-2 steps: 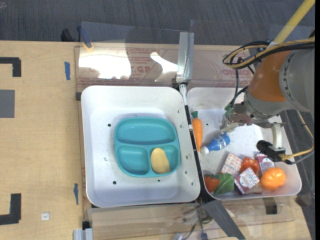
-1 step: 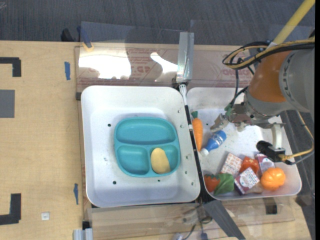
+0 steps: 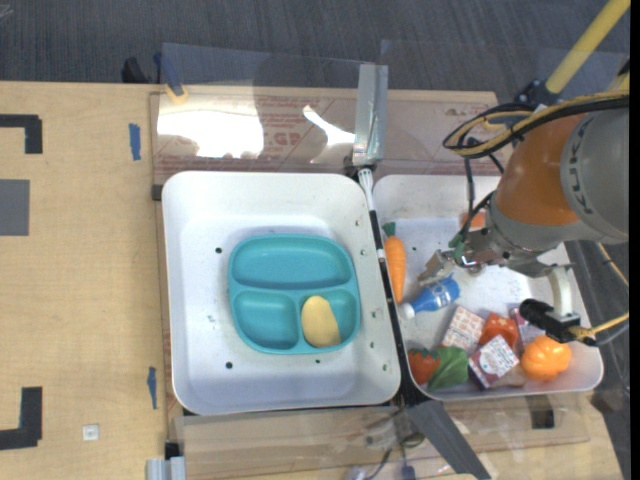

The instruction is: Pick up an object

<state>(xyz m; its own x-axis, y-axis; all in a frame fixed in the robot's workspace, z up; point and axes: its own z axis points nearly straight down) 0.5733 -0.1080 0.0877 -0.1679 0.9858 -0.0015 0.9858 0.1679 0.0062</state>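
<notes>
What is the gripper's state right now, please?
Gripper: cannot be told; it sits above the blue bottle in the right bin.

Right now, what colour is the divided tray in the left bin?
Teal, plain with no pattern. The tray shows best in the camera view.

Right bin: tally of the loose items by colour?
Orange: 2, carrot, round fruit
Blue: 1, bottle
Red and white: 2, packets
Red and green: 1, pepper
Total: 6, all in the right bin. More may lie hidden under the arm.
</notes>
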